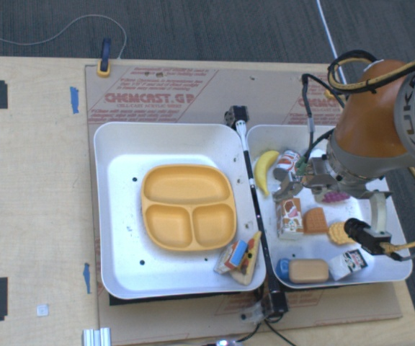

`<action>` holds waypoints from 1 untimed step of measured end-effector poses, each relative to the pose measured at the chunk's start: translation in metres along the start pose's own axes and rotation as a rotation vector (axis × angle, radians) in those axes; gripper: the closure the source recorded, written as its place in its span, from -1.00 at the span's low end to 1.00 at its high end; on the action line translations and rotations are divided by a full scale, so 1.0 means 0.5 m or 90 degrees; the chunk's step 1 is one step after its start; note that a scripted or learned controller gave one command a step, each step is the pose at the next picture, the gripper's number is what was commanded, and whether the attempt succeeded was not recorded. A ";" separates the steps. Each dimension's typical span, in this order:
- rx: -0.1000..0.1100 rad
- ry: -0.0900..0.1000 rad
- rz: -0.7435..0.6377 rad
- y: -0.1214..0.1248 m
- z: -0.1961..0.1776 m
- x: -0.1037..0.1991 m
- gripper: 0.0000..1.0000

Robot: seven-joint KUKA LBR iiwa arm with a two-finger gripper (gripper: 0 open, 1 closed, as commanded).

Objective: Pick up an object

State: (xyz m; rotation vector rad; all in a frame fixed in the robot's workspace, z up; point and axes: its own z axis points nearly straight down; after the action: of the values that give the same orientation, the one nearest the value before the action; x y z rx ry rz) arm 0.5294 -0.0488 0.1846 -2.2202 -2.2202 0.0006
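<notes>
Reaching in from the right, the gripper (294, 186) hung low over the right bin (402, 269), just above the clutter near that bin's left half. We saw its grey metal end beside a red and white can (288, 161) and above a small red and white carton (289, 217), but we could not tell its state or whether it held anything. We counted two shallow white bins side by side. We counted one thing lying flat in the left bin (114, 215), a yellow divided plate (189, 206) with three compartments, and one small colourful packet (240, 256) leaning at that bin's lower right corner. In the right bin we counted one banana (265, 169) along the left wall, the one can just beside it, the one carton below, one orange-brown block (315, 220) touching the carton's right side, one round waffle-like cookie (338, 233), one tan bread-like loaf (308, 270) near the front wall, one blue item (283, 269) just left of the loaf, one white box (350, 262) at the front right, and something pink (336, 196) partly hidden under the arm. We saw the arm (373, 121) bent down steeply over the bin's rear, its orange band facing us, with cables looping above it.
</notes>
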 end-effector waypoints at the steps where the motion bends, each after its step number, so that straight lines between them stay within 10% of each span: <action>1: -0.001 0.000 -0.001 0.029 0.181 -0.112 -1.00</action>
State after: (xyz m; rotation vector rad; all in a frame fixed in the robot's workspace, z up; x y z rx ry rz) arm 0.5437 -0.1047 0.0941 -2.2206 -2.2224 -0.0017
